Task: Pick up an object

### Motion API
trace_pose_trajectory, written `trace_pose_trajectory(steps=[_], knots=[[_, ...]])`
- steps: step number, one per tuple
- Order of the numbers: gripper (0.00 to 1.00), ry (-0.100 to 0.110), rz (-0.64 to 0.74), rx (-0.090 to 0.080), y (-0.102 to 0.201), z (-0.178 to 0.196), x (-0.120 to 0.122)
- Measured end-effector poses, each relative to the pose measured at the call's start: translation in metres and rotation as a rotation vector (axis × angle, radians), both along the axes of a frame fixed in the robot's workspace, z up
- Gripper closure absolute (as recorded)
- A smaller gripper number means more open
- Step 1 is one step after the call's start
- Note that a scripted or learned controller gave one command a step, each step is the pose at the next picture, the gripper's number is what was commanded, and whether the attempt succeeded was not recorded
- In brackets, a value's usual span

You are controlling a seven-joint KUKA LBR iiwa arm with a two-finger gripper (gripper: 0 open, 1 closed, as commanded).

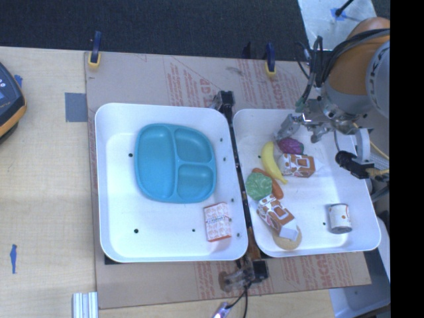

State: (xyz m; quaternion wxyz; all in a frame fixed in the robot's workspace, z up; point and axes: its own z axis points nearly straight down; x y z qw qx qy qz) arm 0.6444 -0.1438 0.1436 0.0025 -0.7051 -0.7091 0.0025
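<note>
Light wood bench (46, 197) overlaid with brown cardboard sheet (185, 78), clamped at far edge; dark floor beyond. 2 white bins side by side. Left bin (109, 177): blue divided plate (175, 162) centred, small carton (217, 221) at near right corner. Right bin (351, 234): banana (269, 160), purple item (290, 145), green item (259, 185) near left wall, can (339, 218) toward right edge. Gripper (306, 126) over right bin's far edge, beside purple item; grip state cannot be told.

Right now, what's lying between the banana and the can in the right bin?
In the camera view, a small carton lies just right of the banana. Past it, bare white bin floor runs down to the can.
</note>
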Motion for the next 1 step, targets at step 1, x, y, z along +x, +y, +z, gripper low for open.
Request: trace_pose_trajectory(steps=[1], knots=[[0.0, -0.002, 0.001, -0.001, 0.0407, -0.0521, 0.0051]])
